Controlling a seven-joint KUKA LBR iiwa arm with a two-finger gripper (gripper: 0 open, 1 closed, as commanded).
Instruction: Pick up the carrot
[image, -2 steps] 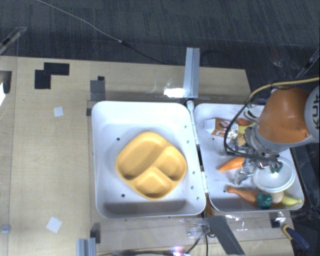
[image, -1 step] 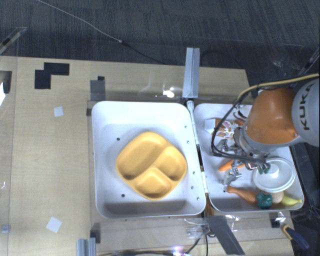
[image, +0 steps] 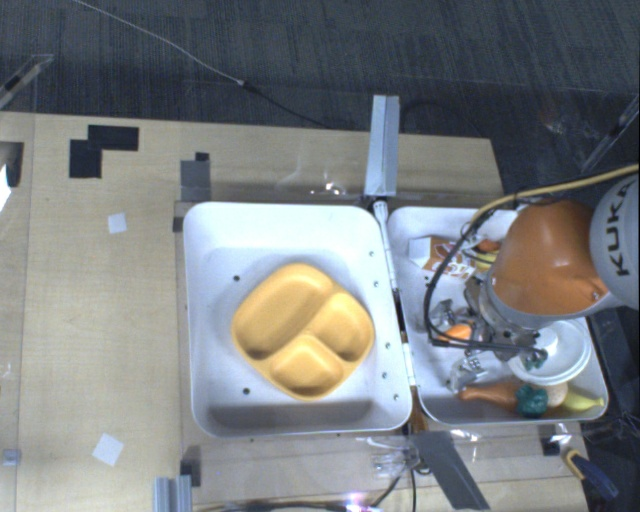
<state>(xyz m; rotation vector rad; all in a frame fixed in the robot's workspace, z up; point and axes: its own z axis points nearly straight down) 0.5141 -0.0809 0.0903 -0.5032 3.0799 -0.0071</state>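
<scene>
Carrot (image: 492, 395) by right bin's (image: 432, 405) front wall, just below gripper (image: 470, 372), jaw state impossible to tell, "KU" lettering on arm (image: 600, 245)

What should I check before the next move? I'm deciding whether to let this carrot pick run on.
1. Carrot located: ok, it lies near the front wall of the right bin, its green top beside a yellow item.
2. Pincer in the correct bin: ok, it is low in the right bin, just behind the carrot.
3. Carrot between the pincer's tips: not ok, it lies on the bin floor.
4. Crowding: not ok, a white round dish and other items sit close.
5. Left bin: ok, the yellow divided tray is well away from the arm.
</scene>
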